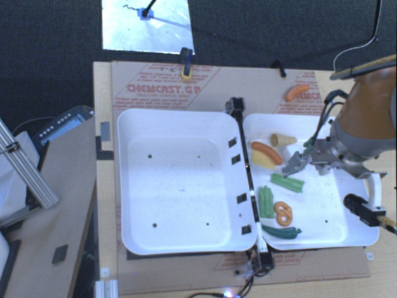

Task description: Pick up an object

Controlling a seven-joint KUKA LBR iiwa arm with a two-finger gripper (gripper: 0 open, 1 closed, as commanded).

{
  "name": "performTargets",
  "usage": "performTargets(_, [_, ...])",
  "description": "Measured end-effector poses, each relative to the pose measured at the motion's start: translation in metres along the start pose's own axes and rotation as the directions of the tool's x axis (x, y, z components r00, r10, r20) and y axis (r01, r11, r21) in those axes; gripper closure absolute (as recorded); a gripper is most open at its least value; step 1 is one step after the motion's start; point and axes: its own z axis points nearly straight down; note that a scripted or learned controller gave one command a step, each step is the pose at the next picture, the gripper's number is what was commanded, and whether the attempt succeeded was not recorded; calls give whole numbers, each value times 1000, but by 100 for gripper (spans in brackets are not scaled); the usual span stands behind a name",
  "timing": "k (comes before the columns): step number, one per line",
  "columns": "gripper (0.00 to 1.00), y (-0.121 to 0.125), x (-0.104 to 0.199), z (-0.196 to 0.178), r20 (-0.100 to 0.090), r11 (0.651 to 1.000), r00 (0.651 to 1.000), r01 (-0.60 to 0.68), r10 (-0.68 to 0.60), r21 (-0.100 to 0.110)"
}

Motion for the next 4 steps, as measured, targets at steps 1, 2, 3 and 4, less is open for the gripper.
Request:
performTargets(1, [0,-38,-11,132,0,1000,1000,-6,6,5])
performTargets(2, [0,7,-5,126,1,1000,1000,3,-2,-5])
performTargets(3, [0,114,2,125,2,1000,1000,6,-6,-12])
performTargets(4, [0,140,1,127,-5,999,1000,-9,10,43])
